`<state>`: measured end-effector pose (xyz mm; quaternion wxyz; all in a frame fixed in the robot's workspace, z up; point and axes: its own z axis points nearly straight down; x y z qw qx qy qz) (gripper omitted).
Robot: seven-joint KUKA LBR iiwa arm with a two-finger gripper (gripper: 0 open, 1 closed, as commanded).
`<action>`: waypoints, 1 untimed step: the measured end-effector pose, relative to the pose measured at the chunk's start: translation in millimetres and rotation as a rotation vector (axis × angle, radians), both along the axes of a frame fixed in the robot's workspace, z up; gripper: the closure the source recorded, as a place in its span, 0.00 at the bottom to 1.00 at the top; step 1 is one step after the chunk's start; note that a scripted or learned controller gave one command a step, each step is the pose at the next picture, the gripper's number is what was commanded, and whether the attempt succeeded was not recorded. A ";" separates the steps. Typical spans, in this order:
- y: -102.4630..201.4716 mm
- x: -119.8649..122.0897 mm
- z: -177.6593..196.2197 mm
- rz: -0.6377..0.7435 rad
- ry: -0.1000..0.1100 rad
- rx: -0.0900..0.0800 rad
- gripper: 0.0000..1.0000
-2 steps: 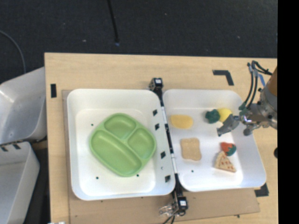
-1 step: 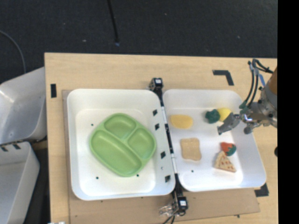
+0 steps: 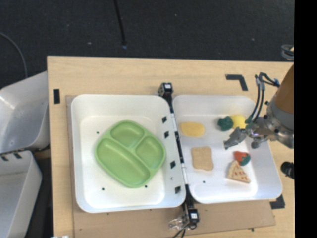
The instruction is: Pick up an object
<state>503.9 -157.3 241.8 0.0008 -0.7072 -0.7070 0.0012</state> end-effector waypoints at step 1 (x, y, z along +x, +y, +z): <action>1.6 -2.8 -42.9 -0.001 0.000 0.000 0.00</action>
